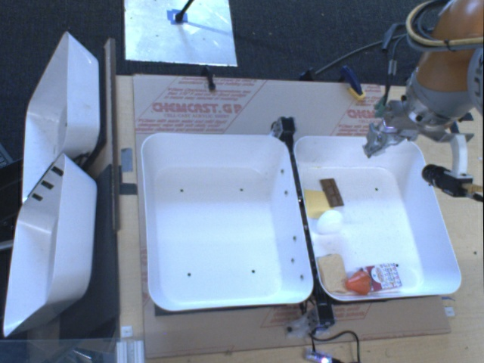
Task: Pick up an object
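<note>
Dark carpet-like floor (318, 13) spans top, behind my bench. Pale wooden bench top (463, 225) shows at right edge. Cardboard sheet (242, 100) with red print covers bench's far side. Shiny metal plate (180, 21) lies on floor beyond far edge. Two spare white tubs (57, 195) lean stacked off bench's left edge. Even, diffuse light, soft shadows.
</note>
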You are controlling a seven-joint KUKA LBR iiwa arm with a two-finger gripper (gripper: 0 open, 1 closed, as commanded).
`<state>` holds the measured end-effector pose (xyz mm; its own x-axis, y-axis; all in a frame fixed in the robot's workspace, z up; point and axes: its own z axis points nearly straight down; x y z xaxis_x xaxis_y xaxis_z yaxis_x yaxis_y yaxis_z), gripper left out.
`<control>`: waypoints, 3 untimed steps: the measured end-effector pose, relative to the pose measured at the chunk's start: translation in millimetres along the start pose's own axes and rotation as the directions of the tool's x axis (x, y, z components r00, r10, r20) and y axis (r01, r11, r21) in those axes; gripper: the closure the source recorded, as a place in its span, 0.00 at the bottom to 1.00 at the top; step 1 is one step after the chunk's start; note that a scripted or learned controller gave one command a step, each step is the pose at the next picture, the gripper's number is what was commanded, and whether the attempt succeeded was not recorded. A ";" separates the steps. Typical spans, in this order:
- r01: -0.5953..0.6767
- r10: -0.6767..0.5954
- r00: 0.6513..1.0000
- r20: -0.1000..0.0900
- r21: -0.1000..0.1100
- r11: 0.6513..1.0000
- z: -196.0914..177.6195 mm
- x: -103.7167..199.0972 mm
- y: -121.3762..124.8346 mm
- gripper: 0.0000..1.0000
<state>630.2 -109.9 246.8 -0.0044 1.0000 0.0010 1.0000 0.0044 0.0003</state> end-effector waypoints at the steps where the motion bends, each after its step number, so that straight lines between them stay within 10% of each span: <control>1: 0.000 0.000 1.000 0.000 0.001 1.000 13.5 49.0 -19.0 1.00; 3: -0.001 0.001 1.000 0.000 0.000 1.000 22.4 144.8 -59.6 1.00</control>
<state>570.1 34.6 224.5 -0.0035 1.0000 0.0010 1.0000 0.0035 0.0004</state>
